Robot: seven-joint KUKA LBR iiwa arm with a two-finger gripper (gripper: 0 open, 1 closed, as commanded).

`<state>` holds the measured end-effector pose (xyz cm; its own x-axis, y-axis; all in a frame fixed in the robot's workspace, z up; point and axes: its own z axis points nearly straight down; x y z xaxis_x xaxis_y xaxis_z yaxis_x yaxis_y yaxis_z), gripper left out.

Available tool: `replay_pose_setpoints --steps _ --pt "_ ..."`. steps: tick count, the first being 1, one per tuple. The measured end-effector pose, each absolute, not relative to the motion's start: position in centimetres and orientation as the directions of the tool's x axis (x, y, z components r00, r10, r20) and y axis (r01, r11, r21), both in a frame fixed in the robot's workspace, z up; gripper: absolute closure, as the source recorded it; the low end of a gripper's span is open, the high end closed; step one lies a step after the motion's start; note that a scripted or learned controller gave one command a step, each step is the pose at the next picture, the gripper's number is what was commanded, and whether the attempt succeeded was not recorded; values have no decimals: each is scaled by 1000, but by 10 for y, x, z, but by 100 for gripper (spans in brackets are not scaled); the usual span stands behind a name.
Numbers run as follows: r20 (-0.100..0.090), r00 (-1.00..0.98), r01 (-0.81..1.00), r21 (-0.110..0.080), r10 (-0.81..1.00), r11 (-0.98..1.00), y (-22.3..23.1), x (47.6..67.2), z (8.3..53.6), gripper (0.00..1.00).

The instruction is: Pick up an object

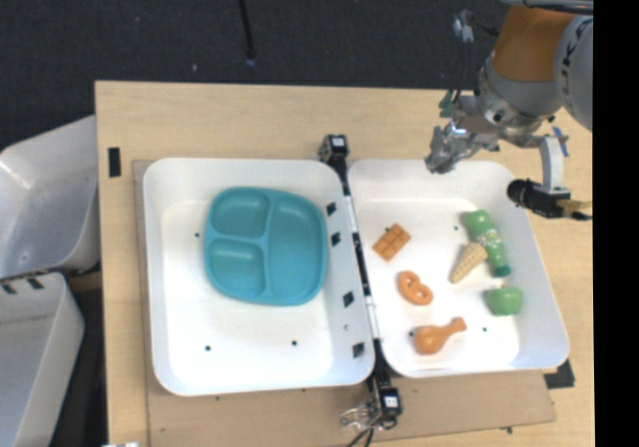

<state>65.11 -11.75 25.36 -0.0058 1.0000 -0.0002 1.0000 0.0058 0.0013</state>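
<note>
The right white bin [399, 186] holds several small toy foods: an orange waffle piece [391, 241], an orange pretzel [413, 287], an orange drumstick [439, 335], a pale yellow cone [466, 261], a green bottle-like piece [484, 235] and a green pepper-like piece [503, 300]. My gripper [444, 156] hangs over the far edge of that bin, above and behind the objects, touching none of them. Nothing shows between its fingers.
The left white bin [180, 355] bears a teal divided plate [267, 244]. A black divider with clips [351, 255] runs between the bins. A black part of the arm [534, 198] overhangs the right bin's far right corner. White objects [40, 235] stand off the bench at left.
</note>
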Motion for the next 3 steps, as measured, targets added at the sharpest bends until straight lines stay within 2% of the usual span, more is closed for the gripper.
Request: replay_pose_setpoints --steps 3 --pt "1 -7 1000 2 1000 7 34 660 257 100"
